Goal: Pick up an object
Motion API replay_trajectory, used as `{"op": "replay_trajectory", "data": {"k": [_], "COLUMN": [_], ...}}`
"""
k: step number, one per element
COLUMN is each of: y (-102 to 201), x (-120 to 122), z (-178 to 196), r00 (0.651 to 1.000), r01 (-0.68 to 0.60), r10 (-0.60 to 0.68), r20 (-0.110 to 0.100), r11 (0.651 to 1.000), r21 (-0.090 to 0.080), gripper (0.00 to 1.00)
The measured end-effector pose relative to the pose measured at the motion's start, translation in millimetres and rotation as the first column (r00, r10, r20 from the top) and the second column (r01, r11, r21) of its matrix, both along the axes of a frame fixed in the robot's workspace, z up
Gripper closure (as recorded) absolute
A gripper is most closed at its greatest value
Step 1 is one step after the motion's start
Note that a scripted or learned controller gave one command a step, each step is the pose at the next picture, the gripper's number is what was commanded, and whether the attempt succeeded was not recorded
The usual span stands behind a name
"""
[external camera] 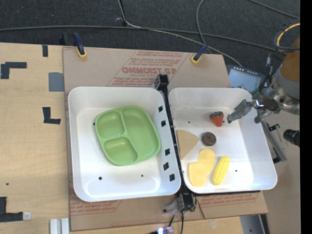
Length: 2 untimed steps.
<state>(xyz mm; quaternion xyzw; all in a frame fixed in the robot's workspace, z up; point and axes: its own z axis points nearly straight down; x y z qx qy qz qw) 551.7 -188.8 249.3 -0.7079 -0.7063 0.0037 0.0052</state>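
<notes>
- As I read the overhead view, the gripper [242,109] sits over the upper right part of the right bin [253,145], its grey fingers pointing left; I cannot tell whether they are spread or closed.
- I see nothing held between them.
- Just beside the fingertips, to their left, I note a small red strawberry [217,118] with a green top on the bin floor.
- Below it I log a round brown piece [209,139], with a tan wedge [186,141] to its left.
- Near the front wall I find a pale yellow piece [201,168] touching a yellow corn cob [221,170].
- In the left bin [80,130] I record a green divided plate [127,135] with three compartments, lying flat.
</notes>
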Motion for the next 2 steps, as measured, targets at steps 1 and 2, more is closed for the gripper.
{"op": "replay_trajectory", "data": {"k": [1,2], "y": [0,-7], "x": [2,-6], "z": [6,-47], "r00": [1.000,1.000], "r01": [-0.003,-0.002], "r10": [0.003,0.002], "r20": [0.011,0.006], "r11": [1.000,1.000], "r21": [-0.002,-0.002], "gripper": [0.00,0.00]}}
